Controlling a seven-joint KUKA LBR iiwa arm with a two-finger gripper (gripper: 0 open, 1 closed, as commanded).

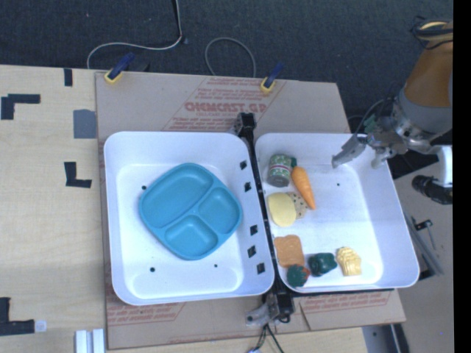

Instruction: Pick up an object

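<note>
At the right edge of the frame, above the upper right corner of the right bin (383, 219), my claw (360, 153) hangs with its two fingers spread open and nothing between them. One fingertip (343, 157) points down and left over the bin's back rim; the other sits nearer the bin's right wall. My orange band (430, 68) shows in the upper right of the frame.

The things to pick from lie along the left side and bottom of that right bin. A small round can (280, 169) sits highest, with a carrot (302, 187) just beside it, slanting down to the right. Below them is a pale yellow lump (282, 209), touching a small spotted piece on its right. Lower still lies a brown slice (288, 250), then two dark green pieces (310, 268) and a yellow toy (349, 261) along the bottom edge.

In the left bin (121, 197) rests a blue divided tray (190, 210)
</note>
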